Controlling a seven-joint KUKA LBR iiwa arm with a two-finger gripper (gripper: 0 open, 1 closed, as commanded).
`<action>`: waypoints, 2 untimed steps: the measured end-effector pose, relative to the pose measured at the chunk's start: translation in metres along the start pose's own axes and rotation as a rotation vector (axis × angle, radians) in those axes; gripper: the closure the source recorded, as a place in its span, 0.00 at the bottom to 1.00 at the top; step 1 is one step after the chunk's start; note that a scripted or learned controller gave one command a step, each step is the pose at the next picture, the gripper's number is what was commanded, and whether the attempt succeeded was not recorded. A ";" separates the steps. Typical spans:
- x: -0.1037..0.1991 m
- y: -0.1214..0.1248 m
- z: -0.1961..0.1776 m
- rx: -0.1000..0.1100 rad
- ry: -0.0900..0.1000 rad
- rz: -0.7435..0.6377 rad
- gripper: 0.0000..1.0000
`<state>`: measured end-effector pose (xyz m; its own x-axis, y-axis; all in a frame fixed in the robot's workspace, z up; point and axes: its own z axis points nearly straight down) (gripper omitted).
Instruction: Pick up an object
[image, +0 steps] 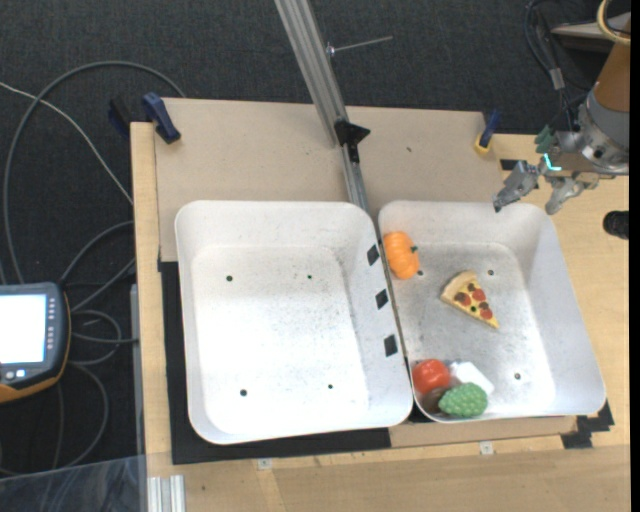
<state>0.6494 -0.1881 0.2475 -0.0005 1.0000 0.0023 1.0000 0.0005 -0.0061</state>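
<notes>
The claw hangs over the far right corner of the right bin, just above its rim, with its two fingers spread apart and nothing between them. The grey arm comes in from the right above it.

In the right bin lie four toy foods. An orange piece rests against the bin's left wall, near its far edge. A pizza slice lies near the middle of the bin floor, well apart from the claw. At the near left corner a red piece sits beside a green bumpy piece, the two touching or nearly so, with a small white item just behind the green one.

The left bin sits edge to edge with the right one on the desk. A metal pole slants up from the far edge between the bins. Two blue clamps grip the desk's far corners.
</notes>
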 end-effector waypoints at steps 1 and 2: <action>0.000 0.000 -0.003 -0.003 -0.002 -0.001 0.00; 0.007 -0.007 0.045 0.000 0.000 0.000 0.00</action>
<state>0.6424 -0.1811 0.2023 -0.0004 1.0000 0.0019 1.0000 0.0005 -0.0057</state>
